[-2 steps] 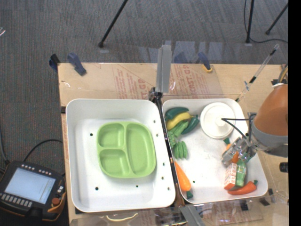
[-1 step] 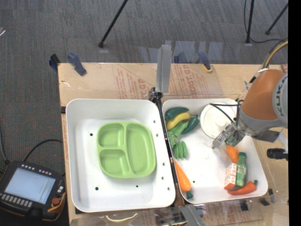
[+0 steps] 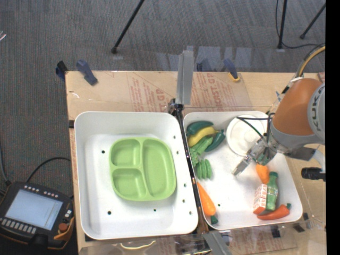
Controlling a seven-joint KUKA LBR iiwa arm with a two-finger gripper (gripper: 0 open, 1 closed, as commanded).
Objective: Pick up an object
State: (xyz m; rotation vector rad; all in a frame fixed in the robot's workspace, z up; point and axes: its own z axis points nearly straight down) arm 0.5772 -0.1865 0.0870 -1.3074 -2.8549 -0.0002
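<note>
My gripper [image 3: 253, 161] hangs low over the middle of the right bin [image 3: 234, 203], just below a white bowl [image 3: 242, 133]. A small orange carrot piece [image 3: 262, 173] lies right beside the gripper's lower right side. Below it sit a green bottle with a red and white label [image 3: 267, 192] and a red chili pepper [image 3: 275, 213]. On the bin's left side are a dark green pepper [image 3: 198, 126], a yellow squash [image 3: 200, 135], green bean pods [image 3: 203, 166] and a long carrot [image 3: 206, 200]. I see nothing held.
The left bin [image 3: 90, 142] holds a light green divided plate [image 3: 142, 168]. A grey upright post [image 3: 184, 84] stands behind the seam between the bins. A teach pendant [image 3: 33, 211] lies on the floor at lower left.
</note>
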